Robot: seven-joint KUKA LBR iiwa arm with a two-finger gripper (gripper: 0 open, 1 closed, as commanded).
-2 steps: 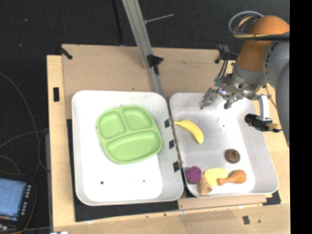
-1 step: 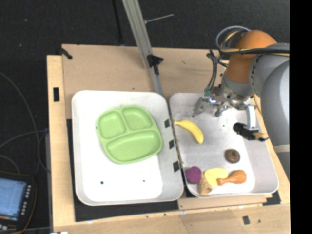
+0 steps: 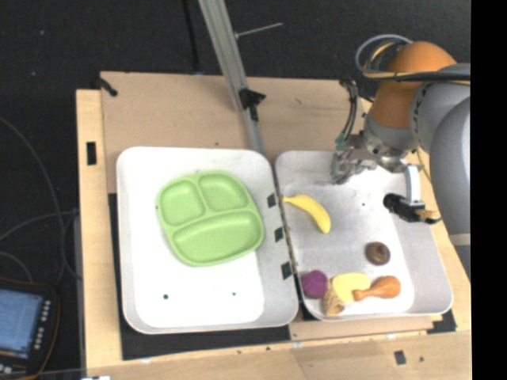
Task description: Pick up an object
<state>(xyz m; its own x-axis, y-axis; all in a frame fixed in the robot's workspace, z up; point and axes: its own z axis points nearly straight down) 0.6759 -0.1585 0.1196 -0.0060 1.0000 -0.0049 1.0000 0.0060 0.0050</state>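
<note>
Camera view shows the pick not yet made: every object lies on a bin floor, and none shows at the tip of the gripper. The gripper hangs over the far part of the right bin, near that bin's back wall. Whether its jaws are spread or closed cannot be told from this angle.

The nearest candidate is the banana, which lies by itself on the bin floor, forward and to the left of the gripper. It sits close to the wall shared with the left bin. A brown ring sits alone nearer the middle. A purple piece, a yellow piece and an orange-brown drumstick shape crowd the near edge, touching or nearly so. The left bin bears a green divided plate.

By this reading, the whole task is left: choosing, descending, closing and lifting. Open floor surrounds the ring, so it looks the easiest to approach. The banana has clear floor on its right but the dividing wall close on its left. The near cluster is hemmed in by the front rim and by its own neighbours.
</note>
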